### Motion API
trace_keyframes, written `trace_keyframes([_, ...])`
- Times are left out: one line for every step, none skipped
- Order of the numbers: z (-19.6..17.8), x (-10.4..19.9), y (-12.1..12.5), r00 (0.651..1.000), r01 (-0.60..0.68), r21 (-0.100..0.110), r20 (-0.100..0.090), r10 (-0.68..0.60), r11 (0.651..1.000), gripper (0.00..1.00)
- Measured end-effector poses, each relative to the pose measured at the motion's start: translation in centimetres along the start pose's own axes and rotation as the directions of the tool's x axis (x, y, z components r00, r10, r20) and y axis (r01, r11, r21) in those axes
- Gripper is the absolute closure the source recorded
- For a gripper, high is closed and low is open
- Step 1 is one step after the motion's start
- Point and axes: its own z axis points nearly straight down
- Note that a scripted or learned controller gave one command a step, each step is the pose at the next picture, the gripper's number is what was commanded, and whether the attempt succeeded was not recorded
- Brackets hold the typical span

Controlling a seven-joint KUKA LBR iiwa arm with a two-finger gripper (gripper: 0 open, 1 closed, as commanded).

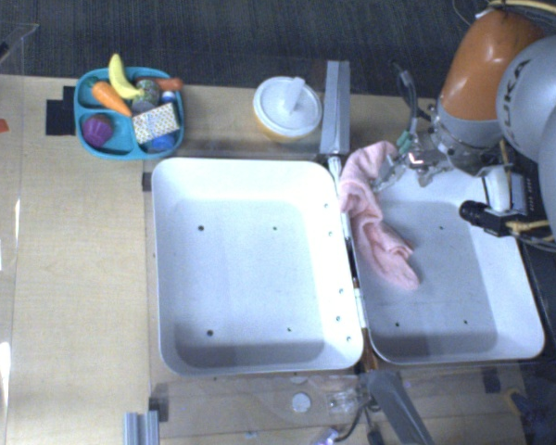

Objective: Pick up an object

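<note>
A pink cloth (378,225) lies in the right white bin (463,332), stretched along its left wall from the far corner toward the middle. Its upper end is bunched and pulled up to my gripper (390,167), which reaches in from the right at the bin's far left corner. The fingers are shut on that upper end of the cloth. The lower end of the cloth still rests on the bin floor. The grey arm with its orange band (482,58) rises above the bin's far right side.
The left white bin (250,341) stands beside the right one. Behind the bins are a white lidded bowl (287,108), a grey metal post (334,109), and a blue tray (88,109) of toy food at the far left.
</note>
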Motion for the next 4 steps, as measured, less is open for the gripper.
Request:
trace_keyframes([7.3,-1.0,-5.2,0.972,0.233,-0.016,0.007,-0.233,0.972,0.0])
trace_keyframes([4.4,0.2,-9.0,0.921,0.39,-0.004,0.003,-0.39,0.921,0.0])
trace_keyframes([7.2,-1.2,-3.1,0.976,0.216,-0.015,0.007,-0.216,0.976,0.0])
trace_keyframes([7.2,-0.8,-0.8,0.949,0.316,-0.005,0.008,-0.315,0.949,0.0])
